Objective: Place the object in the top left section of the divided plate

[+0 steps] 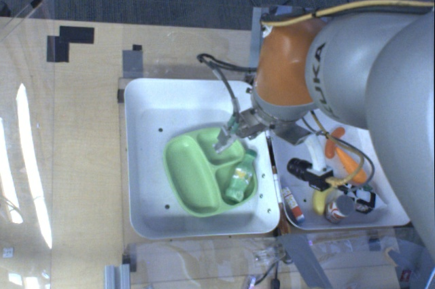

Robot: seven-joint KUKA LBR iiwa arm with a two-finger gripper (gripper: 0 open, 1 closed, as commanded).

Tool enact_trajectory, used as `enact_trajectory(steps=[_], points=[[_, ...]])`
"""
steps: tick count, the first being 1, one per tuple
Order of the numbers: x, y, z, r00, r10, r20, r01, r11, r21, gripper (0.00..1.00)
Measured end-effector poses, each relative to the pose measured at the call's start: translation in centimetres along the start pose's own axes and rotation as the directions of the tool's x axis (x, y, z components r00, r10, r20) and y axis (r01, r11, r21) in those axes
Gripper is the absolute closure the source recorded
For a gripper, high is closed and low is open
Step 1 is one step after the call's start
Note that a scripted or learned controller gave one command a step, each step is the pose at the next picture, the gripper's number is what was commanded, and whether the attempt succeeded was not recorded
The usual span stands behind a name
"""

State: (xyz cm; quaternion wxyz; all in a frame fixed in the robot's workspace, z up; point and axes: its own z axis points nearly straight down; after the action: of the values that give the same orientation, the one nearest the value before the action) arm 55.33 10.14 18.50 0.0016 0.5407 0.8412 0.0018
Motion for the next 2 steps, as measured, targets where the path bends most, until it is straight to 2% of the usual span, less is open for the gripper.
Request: enact_trajectory(steps=[1, 2], points=[[1.2, 0.7, 8.2, 0.975, -0.222, 0.001, 0.222, 0.975, -0.011, 0.00], [3.2, 5.0, 4.7, 0.930, -0.367, 0.000, 0.367, 0.930, -0.001, 0.00]])
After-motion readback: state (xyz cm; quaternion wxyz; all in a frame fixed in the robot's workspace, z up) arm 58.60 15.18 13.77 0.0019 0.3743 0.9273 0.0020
